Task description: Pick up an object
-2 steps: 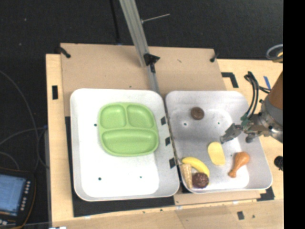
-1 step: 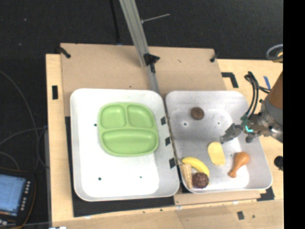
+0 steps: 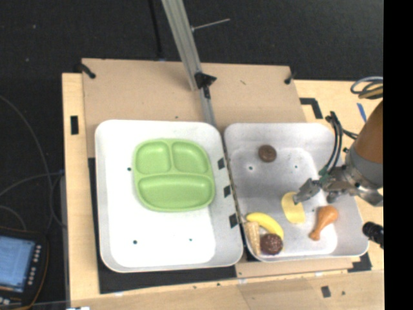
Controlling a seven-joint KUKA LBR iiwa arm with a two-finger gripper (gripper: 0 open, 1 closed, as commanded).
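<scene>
Camera view, slanted down over both bins. Gripper low over right bin, reaching in from the right; grey fingers blurred, so cannot tell whether spread or closed, nor whether anything sits between them. Touching or just overlapping pale yellow piece from above-right; contact not clear. Just right of that, orange drumstick-shaped toy, tilted, thick end up toward the wrist. Lower left of yellow piece, banana lying near the bin's front left corner, with dark reddish round object touching or just beside its lower end, and a tan strip along the bin wall at the banana's left. Well apart, near the bin's back, small brown round object alone on bare white floor. Grey wrist with orange band at the view's right edge, cables looping above. Left bin alongside, holding green divided plate with three compartments, set toward the back. Metal pole rising from between the bins at the bench's rear.
</scene>
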